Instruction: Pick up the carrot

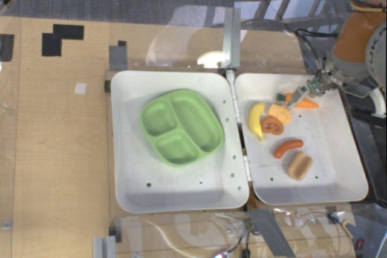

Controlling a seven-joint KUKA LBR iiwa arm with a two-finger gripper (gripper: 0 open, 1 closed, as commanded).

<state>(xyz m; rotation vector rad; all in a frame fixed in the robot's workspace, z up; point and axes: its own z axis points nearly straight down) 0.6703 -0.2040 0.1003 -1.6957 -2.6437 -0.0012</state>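
The carrot [308, 104], orange with a green leafy top, lies at the back of the right bin [338, 178], near its far right corner. My gripper [300, 97] reaches in from the right and sits low, directly over the carrot's middle. It hides part of the carrot, so orange shows on either side of it. The grey arm with its orange band [357, 30] stands just beyond the bin's back right corner.
Close to the carrot's left lie a yellow cheese wedge [279, 113], a red-orange slice [272, 127] and a banana [258, 121]. A sausage [288, 148] and a bread roll [299, 165] sit nearer the front. The left bin [130, 184] holds a green divided plate [181, 127].
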